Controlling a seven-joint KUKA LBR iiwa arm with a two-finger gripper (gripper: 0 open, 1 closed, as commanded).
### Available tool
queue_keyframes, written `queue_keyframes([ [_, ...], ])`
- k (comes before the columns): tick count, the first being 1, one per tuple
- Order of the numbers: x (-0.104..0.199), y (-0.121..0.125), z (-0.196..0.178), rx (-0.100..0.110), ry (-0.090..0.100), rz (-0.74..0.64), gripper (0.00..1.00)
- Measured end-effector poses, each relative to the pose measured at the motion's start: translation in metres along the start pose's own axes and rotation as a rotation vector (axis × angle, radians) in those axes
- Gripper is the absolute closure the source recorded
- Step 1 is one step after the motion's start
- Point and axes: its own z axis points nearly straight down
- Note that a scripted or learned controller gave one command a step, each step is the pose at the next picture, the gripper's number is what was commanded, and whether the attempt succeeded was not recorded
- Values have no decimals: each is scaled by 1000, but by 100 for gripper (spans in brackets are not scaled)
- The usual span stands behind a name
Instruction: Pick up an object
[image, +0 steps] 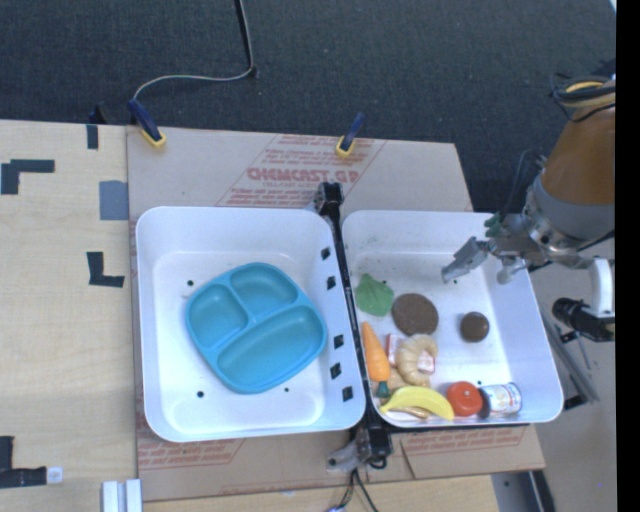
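1. Lying across the desk (60, 330) is pale wood with black tape marks at its left, and a sheet of brown cardboard (290, 175) printed in red sits under the bins, held at its far edge by 2 yellow-and-blue clamps (148, 122). Beyond the desk is dark carpet with a thin cable (238, 45) trailing across it.
2. 2 shallow white bins sit side by side, touching along a black clip strip.
3. The left bin (160, 400) holds a blue divided plate (257, 325) with 3 compartments, lying flat near its middle.
4. The right bin (530, 370) holds the candidate objects: a green leafy piece (375, 295), a large brown disc (414, 313), a smaller brown round piece (474, 325), an orange carrot (375, 353), a pale bumpy item (416, 357), a yellow banana (420, 402), a red tomato (464, 398) and a small can (501, 399) lying on its side.
5. The last 6 crowd the near edge, several touching; the 2 brown pieces lie apart from each other.
6. The grey arm (575, 185) reaches in from the right, and its end effector (463, 265) is above the far right part of the right bin, away from all the objects; whether its fingers are spread or together cannot be told, and nothing is seen between them.
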Motion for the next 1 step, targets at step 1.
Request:
queue_keyframes([
  [1,37,22,73,2,1,-1,0],
])
